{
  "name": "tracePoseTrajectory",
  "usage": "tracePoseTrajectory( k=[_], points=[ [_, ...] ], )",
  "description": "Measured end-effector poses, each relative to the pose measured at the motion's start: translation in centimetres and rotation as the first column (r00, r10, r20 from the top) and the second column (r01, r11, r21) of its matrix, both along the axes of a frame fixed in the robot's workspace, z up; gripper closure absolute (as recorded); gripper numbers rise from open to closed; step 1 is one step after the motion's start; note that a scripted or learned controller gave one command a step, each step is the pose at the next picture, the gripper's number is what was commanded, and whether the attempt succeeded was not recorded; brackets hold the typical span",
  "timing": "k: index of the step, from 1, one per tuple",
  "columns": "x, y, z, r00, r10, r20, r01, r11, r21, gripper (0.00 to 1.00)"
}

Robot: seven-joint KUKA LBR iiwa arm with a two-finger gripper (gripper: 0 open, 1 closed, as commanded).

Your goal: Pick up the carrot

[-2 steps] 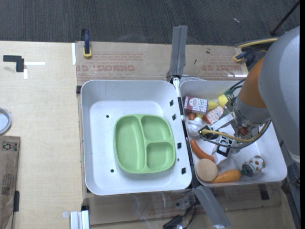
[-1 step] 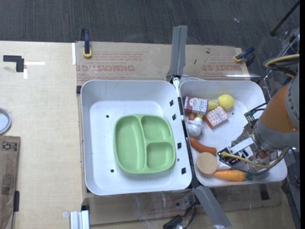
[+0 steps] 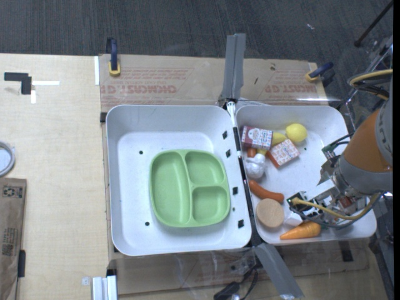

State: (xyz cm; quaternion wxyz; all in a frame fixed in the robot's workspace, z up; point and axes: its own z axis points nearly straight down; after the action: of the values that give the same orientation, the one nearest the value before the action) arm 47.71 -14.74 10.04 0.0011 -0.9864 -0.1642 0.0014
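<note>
On the left of the bench, the left bin (image 3: 119, 167) holds a green divided plate (image 3: 189, 188), which lies flat near its middle with the two smaller compartments toward the right. Across the divider, the right bin (image 3: 331, 114) is crowded. Down its left side, from back to front, are a small pink-and-white carton (image 3: 257, 137), a white garlic-like bulb (image 3: 255, 165), a red-orange sausage-shaped piece (image 3: 266, 192) lying at a slant, and a round tan disc (image 3: 270, 213). Just right of the carton are a small red box (image 3: 283, 153) and, behind it, a lemon (image 3: 296, 132).

The carrot (image 3: 301, 231) lies flat along the front wall of the right bin, just right of the tan disc, with its narrow tip pointing left. Nothing grips it.

The arm (image 3: 369, 149) comes in from the right edge. Its orange band is over the bin's right wall, and the grey wrist bends down toward the front right corner. The gripper (image 3: 328, 206) hangs low there, just behind the carrot's thick end. Wrist parts and cable hide it, so I cannot tell whether it is apart or together.
</note>
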Motion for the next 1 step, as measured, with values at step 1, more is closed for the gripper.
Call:
tracePoseTrajectory(
  k=[1],
  points=[
    [0.02, 8.08, 8.99, 1.000, 0.010, -0.002, -0.010, 1.000, -0.001, 1.00]
  ],
)
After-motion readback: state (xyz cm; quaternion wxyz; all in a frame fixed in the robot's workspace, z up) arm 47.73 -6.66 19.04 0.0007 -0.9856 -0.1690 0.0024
